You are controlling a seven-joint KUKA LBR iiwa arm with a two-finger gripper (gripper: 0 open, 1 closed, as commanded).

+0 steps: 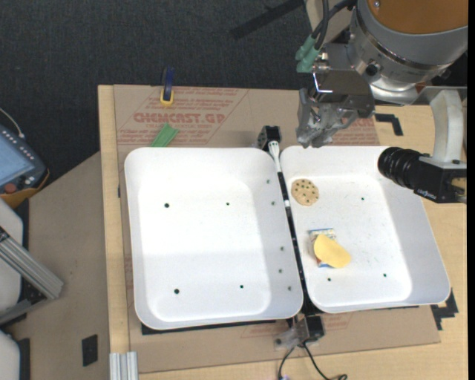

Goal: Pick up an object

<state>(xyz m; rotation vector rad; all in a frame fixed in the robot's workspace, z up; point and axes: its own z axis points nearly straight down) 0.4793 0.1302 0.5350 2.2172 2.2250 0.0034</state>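
The arm [404, 44] is bulky and rounded, grey metal with a broad orange band [415, 15] above the wrist. Dark cables and green connectors [308, 53] hang beside it. Below sits a boxy, dull-metal gripper [319, 126] with dark fittings.

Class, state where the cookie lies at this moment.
The cookie lies in the right bin, near its left wall, above the yellow piece.

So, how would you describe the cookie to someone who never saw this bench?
Look in the right bin, in its upper left part near the divider. The cookie is a flat tan disc with dark specks. The yellow piece below it is plain and not round.
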